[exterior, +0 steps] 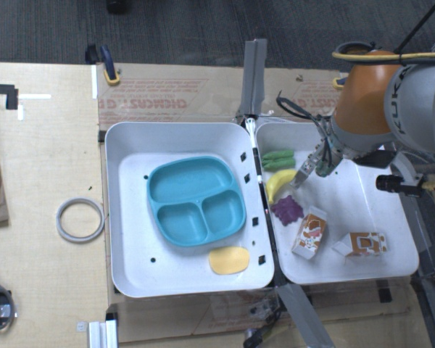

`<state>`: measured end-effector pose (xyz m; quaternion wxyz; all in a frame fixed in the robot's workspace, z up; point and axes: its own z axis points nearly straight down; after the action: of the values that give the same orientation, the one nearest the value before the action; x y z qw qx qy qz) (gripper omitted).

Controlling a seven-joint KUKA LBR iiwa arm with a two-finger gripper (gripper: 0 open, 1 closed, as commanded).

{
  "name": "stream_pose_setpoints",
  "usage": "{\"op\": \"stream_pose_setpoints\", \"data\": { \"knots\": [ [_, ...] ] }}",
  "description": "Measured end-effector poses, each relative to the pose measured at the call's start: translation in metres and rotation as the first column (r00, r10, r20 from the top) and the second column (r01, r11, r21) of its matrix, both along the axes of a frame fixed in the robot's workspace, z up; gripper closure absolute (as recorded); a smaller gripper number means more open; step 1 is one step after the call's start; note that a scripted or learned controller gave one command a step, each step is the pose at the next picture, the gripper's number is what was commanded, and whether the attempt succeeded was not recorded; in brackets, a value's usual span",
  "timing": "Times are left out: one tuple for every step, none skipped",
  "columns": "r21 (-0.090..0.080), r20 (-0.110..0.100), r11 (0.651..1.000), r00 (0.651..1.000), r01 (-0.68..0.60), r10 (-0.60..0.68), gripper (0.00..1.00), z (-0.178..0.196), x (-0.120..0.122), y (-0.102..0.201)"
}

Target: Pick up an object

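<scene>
My gripper (302, 175) reaches down into the right bin (391, 267), its tip just right of a yellow banana-shaped toy (277, 183) and close to touching it. Behind the banana lies a green pod-like toy (277, 157). In front of it sits a purple grape bunch (286, 209). A small brown and white carton (310, 235) stands tilted in front of the grapes. A second carton (362, 244) lies to its right. Nothing is visibly held.
The left bin (123, 216) holds a blue divided plate (196, 201) and a yellow lemon-like toy (229, 260) at its front. A grey ring (80, 219) lies on the bench to the left. The divider (259, 194) between the bins is close beside the banana.
</scene>
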<state>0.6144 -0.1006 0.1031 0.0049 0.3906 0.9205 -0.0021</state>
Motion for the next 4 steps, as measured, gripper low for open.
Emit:
{"op": "stream_pose_setpoints", "data": {
  "knots": [
    [0.002, -0.003, 0.966, 0.966, 0.260, -0.260, 1.00, -0.010, 0.016, -0.004],
    [0.001, 0.000, 0.966, 0.966, 0.259, -0.259, 1.00, 0.000, 0.017, -0.005],
    [0.005, -0.007, 0.860, 0.860, 0.510, -0.510, 1.00, -0.011, 0.039, -0.001],
    [0.006, -0.006, 0.860, 0.860, 0.510, -0.510, 0.00, -0.011, 0.040, -0.001]
  ]
}}
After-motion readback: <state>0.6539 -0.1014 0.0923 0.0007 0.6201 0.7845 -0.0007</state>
